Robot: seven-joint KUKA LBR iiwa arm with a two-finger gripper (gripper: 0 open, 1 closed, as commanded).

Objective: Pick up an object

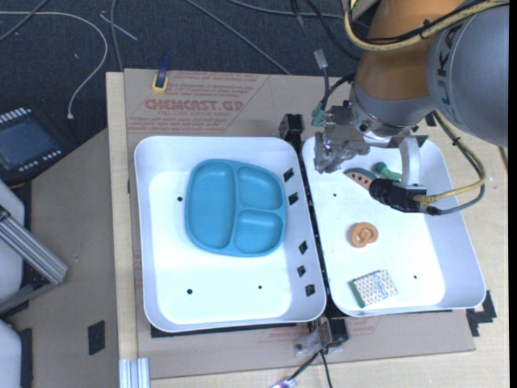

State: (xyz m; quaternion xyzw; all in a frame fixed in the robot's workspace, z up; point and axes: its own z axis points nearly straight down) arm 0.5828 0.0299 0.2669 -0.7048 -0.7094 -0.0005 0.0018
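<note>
Left bin [161, 289]: blue divided plate [236, 207], untouched. Right bin [452, 241]: my gripper [329, 156] hangs at the far-left corner; whether it grips anything, I cannot tell. Pretzel [363, 234] and patterned packet [374, 287] lie unlifted. Pick not yet done.

My own wrist covers my gripper [335, 148], so I cannot tell how my fingers stand. My arm [436, 47] runs off the top and right edges. A green thing [386, 170] by my wrist is half hidden, too small to name.
</note>
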